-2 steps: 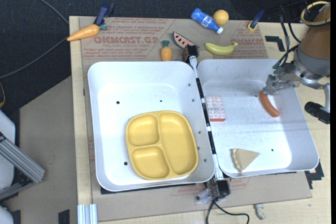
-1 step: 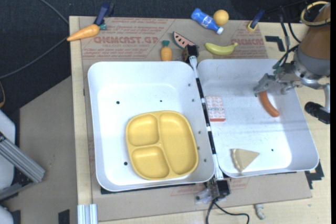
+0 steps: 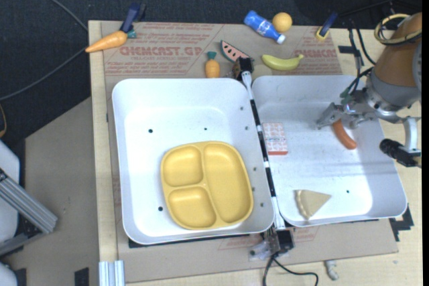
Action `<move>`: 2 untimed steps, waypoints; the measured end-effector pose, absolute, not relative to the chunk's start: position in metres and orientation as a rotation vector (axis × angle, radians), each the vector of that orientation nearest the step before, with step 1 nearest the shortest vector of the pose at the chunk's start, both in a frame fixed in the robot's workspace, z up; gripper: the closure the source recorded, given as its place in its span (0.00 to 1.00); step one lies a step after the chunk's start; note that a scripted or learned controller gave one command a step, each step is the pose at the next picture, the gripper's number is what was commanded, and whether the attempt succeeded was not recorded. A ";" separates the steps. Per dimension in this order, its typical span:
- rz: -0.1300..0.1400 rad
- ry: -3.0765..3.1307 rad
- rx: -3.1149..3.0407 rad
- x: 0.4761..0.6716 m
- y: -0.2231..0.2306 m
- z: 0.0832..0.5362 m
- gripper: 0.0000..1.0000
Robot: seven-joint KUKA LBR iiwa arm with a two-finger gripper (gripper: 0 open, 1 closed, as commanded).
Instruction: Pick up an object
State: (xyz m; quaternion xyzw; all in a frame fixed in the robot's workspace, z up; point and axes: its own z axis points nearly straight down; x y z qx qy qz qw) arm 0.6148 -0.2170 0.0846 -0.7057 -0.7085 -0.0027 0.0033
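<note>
Sausage (image 3: 346, 135), the small orange-red toy, lies in the right bin (image 3: 375, 207) near its upper right, tilted on a diagonal, flat on the bin floor. Likeliest pick target, judging by where the arm is.

Hand (image 3: 343, 115) sits right over the sausage's upper end, reaching in from the right. One grey finger (image 3: 326, 119) juts left of the sausage; the other side is lost in the wrist clutter. Can't tell whether the hand is wide, narrow or closed on anything. The sausage looks to be resting on the bin floor, not lifted, so I'd call this pre-grasp or a grasp attempt at most, nothing secured.

Why this layout matters:
- Other items in the right bin are a tan wedge (image 3: 310, 202) near the front edge and a small red-and-white packet (image 3: 274, 138) against the divider side. Both well apart from the sausage, so no crowding around the grasp.
- Yellow divided plate (image 3: 206, 183) fills much of the left bin (image 3: 134, 104); flat and wide, poor pick for two fingers.
- Banana (image 3: 281, 61), blue bottle (image 3: 263, 26), carrot (image 3: 107, 41) and other toys lie on the tabletop (image 3: 167, 47) behind the bins, apparently out of play.

Risk: the sausage is round and slim, so it may roll or squirt out if the fingers close along its length instead of across it.
</note>
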 end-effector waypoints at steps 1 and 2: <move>-0.004 -2.227 -2.215 0.615 -0.219 0.095 1.00; -0.002 -2.222 -2.218 0.619 -0.164 0.108 1.00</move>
